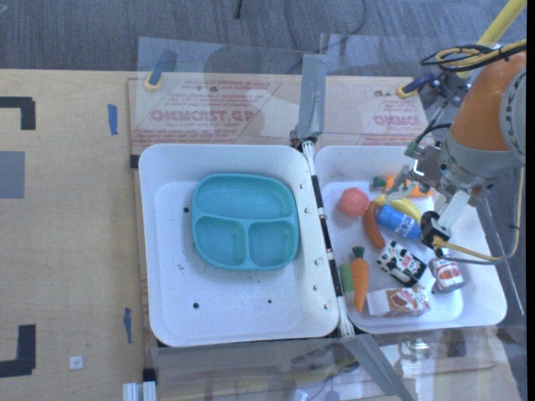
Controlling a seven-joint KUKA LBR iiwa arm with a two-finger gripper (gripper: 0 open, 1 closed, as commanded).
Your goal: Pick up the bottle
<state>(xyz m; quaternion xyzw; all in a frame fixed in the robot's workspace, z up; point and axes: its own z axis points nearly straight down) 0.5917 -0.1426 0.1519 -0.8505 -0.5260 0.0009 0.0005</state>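
Approach step, I judge: end effector [420, 189] hovers near the right bin's [493, 307] far edge, open or closed I can't tell, just beside the blue bottle [396, 220] lying mid-bin among toys; next I'd centre over it, descend, close.

We find the arm [493, 98] entering from two o'clock; wrist [473, 154] angled down; gripper [416, 172] at its eight o'clock.

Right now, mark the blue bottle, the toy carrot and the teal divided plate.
blue bottle [397, 221]: camera view, blue body.
toy carrot [360, 280]: camera view, orange body.
teal divided plate [242, 197]: camera view, bare upper compartment.
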